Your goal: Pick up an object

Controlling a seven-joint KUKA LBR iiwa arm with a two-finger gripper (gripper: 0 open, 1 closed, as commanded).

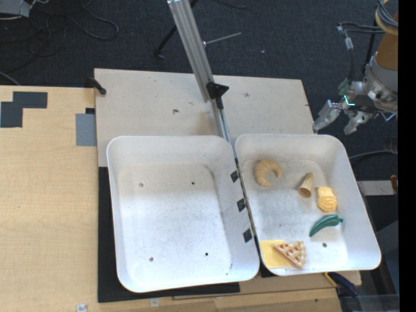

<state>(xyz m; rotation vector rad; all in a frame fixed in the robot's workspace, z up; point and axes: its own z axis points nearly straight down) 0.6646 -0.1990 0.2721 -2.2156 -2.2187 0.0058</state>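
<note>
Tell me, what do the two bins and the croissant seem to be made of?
The left bin and the right bin look like thin moulded plastic, matte white, with rounded corners and rolled rims. The croissant is probably a plastic toy: its tan surface looks smooth and even, though the view is too coarse for certainty.

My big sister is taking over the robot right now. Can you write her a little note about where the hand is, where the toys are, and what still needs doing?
Hand: up off the bench past the right bin's far right corner, fingers spread open, holding nothing.
Toys: all five lie in the right bin. Croissant at the far left, ice cream cone and corn cob in the middle, green pepper just nearer, waffle slice at the near edge.
Left bin: sits beside it.
Done: nothing picked yet.
Left: lower the hand onto one toy, close, and lift.
</note>
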